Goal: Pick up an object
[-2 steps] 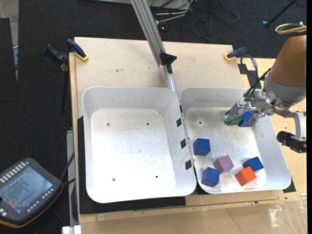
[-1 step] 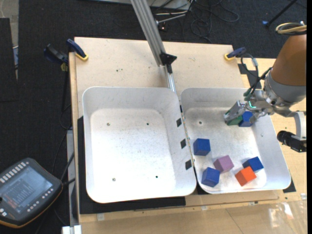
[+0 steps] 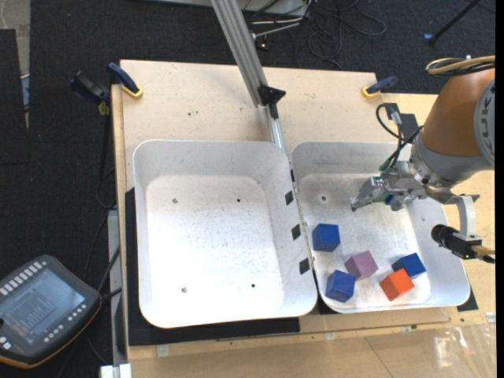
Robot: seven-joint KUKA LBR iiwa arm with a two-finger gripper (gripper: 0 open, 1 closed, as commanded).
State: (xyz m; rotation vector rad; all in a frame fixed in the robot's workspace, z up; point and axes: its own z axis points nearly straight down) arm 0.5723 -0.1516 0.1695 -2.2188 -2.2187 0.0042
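Note:
Several small cubes lie in the near half of the right bin [image 3: 339, 157]: a blue cube [image 3: 326, 237] by the inner wall, a purple cube [image 3: 361, 264], a second blue cube [image 3: 340, 285] at the front, an orange-red cube [image 3: 396, 283], and a third blue cube [image 3: 409, 265] touching it. My gripper [image 3: 368, 196] hovers over the bin's bare middle, up and to the right of the first blue cube and apart from every cube. Nothing shows in its grasp. The grey and orange arm [image 3: 461, 124] reaches in from the right.
The left bin [image 3: 205, 211] sits beside the right one, their inner rims touching. A slanted metal bar [image 3: 240, 38] ends at the bins' back junction. Clamps [image 3: 126, 81] [image 3: 379, 87] grip the board's far corners. A teach pendant [image 3: 35, 309] lies at the lower left.

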